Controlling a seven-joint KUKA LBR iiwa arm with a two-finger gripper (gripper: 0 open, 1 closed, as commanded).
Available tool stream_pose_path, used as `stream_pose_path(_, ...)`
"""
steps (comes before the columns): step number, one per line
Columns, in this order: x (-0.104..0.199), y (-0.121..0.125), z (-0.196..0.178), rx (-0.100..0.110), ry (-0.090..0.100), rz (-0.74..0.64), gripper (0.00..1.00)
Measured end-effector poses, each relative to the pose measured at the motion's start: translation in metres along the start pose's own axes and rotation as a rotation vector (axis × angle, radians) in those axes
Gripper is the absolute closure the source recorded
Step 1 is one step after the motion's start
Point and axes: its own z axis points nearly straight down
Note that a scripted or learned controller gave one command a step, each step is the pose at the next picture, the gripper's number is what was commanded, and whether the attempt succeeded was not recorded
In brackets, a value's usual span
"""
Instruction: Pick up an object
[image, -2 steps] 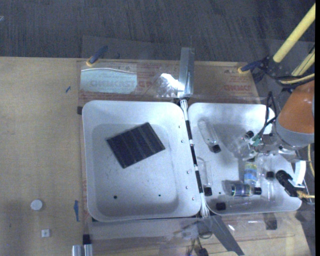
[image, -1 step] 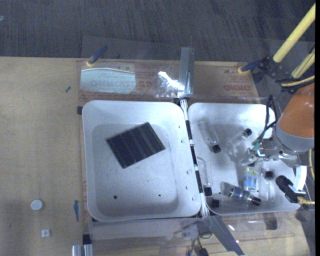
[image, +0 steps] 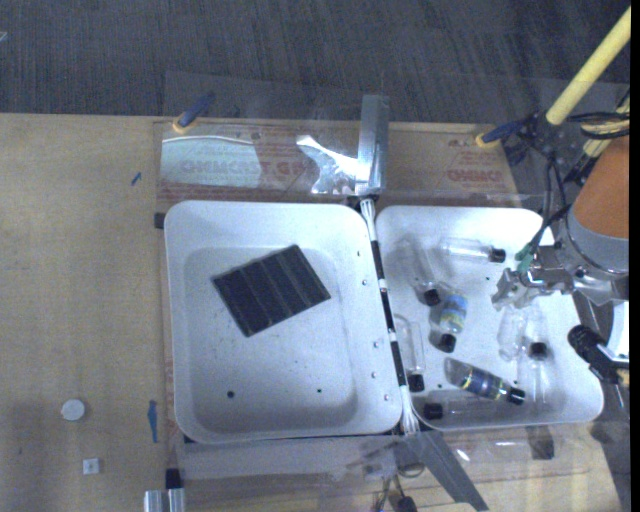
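where the claw (image: 512, 283) hovers, clear bottles (image: 470, 250) lie, labels unreadable.

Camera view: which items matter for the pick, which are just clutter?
Job:
- gripper, above the right bin
- clear vials with black caps in that bin, e.g.
- small bottle with blue label

Lying about:
- dark ribbed panel in the left bin
- grey disc on the bench
- blue clamp
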Motion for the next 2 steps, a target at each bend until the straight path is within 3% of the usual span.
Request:
stream_pose_path(1, -0.0231, 0.0997, 0.0107, 0.000, -0.001, -0.021, 1.00)
stream_pose_path(2, -0.0230, 0.0997, 0.0106, 0.000, -0.001, -0.021, 0.00)
